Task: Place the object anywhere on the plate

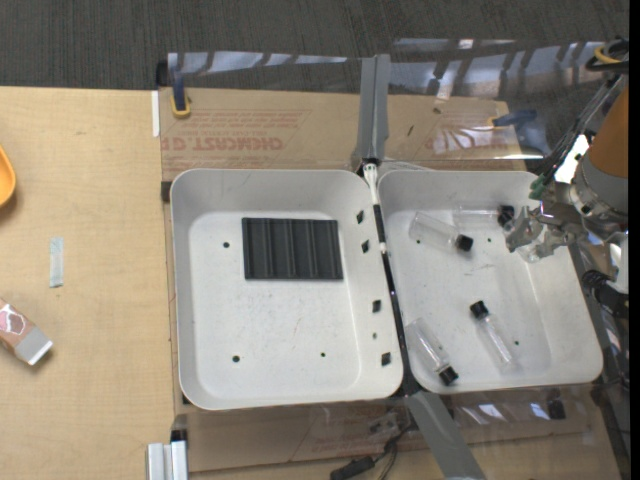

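Reaching in from right edge, arm [608,148] mostly cut off by frame; just wrist part and orange band visible near top right corner. Gripper [530,236] low over upper right area of right bin [590,363], tilted, pointing left. Metal fingers blurred and mixed w/ reflections, so impossible to tell if released or clenched; nothing clearly seen between them.

In right bin, three clear tubes w/ black caps: tube near top [440,231], left of gripper, apart from it; tube in middle [490,335]; tube at lower left [432,352] near bin wall. Small black thing [506,213] just beside gripper, too small to identify. Tubes transparent, outlines hard to follow against white.

In left bin [190,298], dark ribbed plate [292,249] lying flat in upper middle. All tubes well apart from plate, in other bin.
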You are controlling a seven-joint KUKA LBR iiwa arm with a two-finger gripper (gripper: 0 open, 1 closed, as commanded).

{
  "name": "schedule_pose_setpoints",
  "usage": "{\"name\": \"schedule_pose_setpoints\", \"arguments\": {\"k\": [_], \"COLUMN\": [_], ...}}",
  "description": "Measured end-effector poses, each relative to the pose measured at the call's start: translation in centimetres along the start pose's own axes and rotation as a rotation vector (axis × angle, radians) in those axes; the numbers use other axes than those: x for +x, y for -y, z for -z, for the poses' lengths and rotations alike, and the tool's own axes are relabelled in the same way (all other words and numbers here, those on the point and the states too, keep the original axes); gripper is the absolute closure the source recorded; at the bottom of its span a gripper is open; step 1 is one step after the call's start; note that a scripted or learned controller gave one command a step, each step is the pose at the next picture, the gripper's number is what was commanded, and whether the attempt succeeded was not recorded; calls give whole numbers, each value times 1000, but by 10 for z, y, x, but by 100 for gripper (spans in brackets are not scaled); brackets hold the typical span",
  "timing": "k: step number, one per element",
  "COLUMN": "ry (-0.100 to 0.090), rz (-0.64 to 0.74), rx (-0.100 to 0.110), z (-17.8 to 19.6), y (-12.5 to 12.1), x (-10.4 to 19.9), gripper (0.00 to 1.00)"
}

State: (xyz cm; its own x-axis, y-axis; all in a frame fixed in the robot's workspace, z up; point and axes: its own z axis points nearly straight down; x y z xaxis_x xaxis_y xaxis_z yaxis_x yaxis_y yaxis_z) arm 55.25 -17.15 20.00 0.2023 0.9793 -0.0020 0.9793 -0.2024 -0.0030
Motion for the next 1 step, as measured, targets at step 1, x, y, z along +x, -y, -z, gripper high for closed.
{"name": "schedule_pose_setpoints", "arguments": {"k": [1], "ry": [-1], "rz": [211], "rx": [0], "z": [9], "y": [21], "x": [73], "gripper": [100]}}
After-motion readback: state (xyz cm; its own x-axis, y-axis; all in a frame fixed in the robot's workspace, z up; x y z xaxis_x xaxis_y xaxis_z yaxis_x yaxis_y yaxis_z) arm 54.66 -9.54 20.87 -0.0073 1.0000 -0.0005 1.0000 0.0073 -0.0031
